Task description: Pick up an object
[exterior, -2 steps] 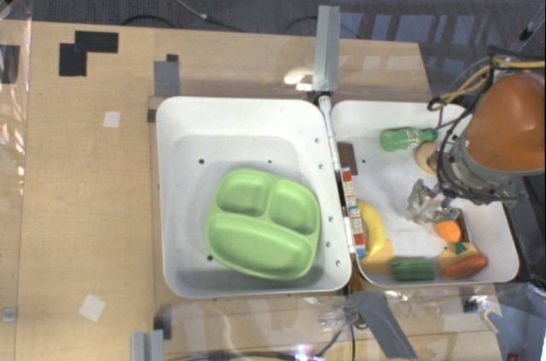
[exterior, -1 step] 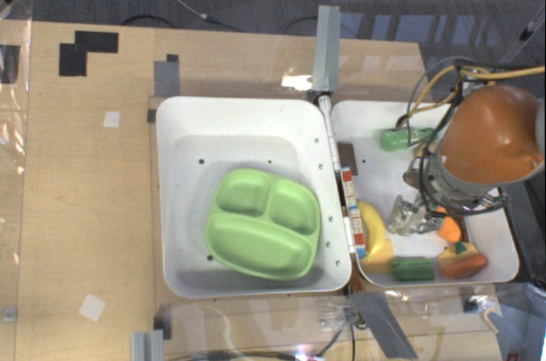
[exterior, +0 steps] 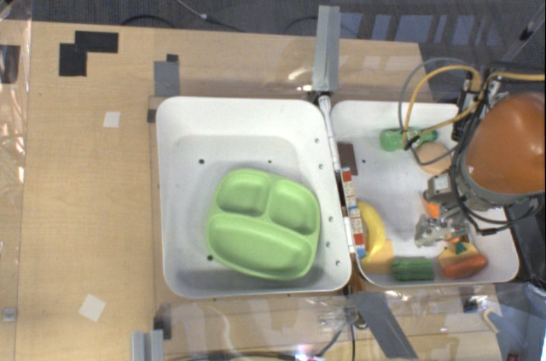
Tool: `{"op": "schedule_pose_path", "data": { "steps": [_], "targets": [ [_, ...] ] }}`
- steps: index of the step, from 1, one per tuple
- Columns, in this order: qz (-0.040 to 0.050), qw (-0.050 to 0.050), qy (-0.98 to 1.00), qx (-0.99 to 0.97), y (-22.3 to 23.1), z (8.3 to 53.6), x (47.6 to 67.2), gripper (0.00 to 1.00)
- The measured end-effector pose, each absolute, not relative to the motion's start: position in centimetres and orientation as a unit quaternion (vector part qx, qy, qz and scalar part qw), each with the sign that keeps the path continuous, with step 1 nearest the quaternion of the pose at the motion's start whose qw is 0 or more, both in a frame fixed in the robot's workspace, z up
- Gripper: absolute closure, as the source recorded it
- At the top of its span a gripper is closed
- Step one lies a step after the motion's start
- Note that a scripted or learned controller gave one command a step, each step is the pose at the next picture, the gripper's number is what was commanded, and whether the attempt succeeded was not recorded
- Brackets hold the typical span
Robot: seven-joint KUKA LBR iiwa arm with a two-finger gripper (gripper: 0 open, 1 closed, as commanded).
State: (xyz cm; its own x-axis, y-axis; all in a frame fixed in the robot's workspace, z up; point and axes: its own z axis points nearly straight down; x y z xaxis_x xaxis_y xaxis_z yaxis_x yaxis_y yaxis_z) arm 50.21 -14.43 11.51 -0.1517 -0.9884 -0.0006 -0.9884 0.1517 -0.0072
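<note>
The right bin point(exterior: 388, 180) holds several small things. A yellow banana point(exterior: 374, 233) lies along its left wall, with a dark green pickle-like piece point(exterior: 412, 269) at the front. An orange-red piece point(exterior: 463, 264) sits in the front right corner. At the back are a small green piece point(exterior: 392, 139) and a beige rounded piece point(exterior: 435, 156). My gripper point(exterior: 432, 229) hangs low over the right half of this bin, just above and left of the orange-red piece. The orange band of the arm point(exterior: 505, 146) hides the bin's right side.
A green divided plate point(exterior: 264, 223) lies in the left bin point(exterior: 175, 180). A narrow wall with a coloured strip point(exterior: 345, 197) separates the two bins. Yellow and black cables point(exterior: 426, 107) loop over the back of the right bin.
</note>
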Motion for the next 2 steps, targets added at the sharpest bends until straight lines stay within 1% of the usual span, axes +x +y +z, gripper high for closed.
{"op": "schedule_pose_path", "data": {
  "steps": [1,2],
  "targets": [
    [-0.006,0.006,0.758,-0.652,-14.01,23.36,55.04,1.0],
    [-0.0022,0.004,0.758,-0.652,-13.99,22.96,54.86,0.0]
  ]
}}
